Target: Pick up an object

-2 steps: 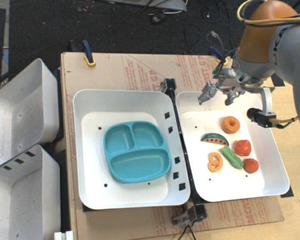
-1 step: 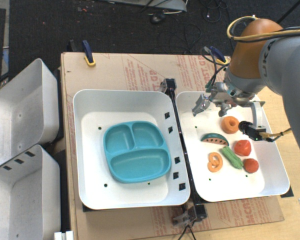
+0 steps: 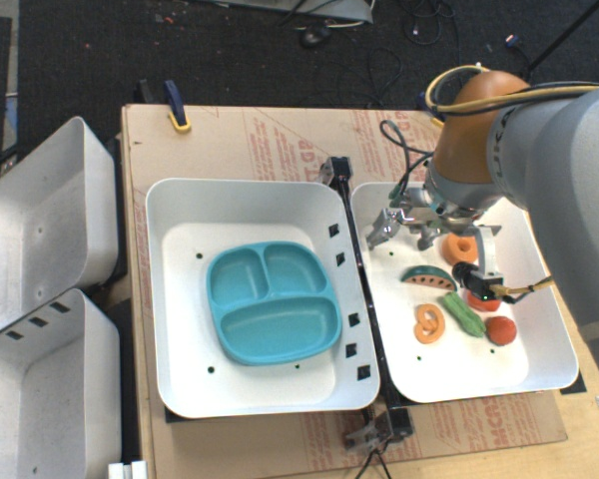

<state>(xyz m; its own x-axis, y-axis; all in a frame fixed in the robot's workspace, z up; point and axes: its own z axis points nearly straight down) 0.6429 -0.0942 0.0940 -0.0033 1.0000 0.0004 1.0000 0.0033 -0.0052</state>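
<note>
My gripper hangs over the upper left part of the right bin, below the orange band of the arm. Small toy foods lie just below and to the right of it. They are a green-rimmed watermelon slice, an orange ring, a green pod, a red tomato and an orange piece partly hidden by the wrist. Nothing is visibly held in the gripper.
The left bin holds a teal divided plate. A black divider runs between the two bins. Two more white bins stand off the bench at the left. Cables hang around the wrist.
</note>
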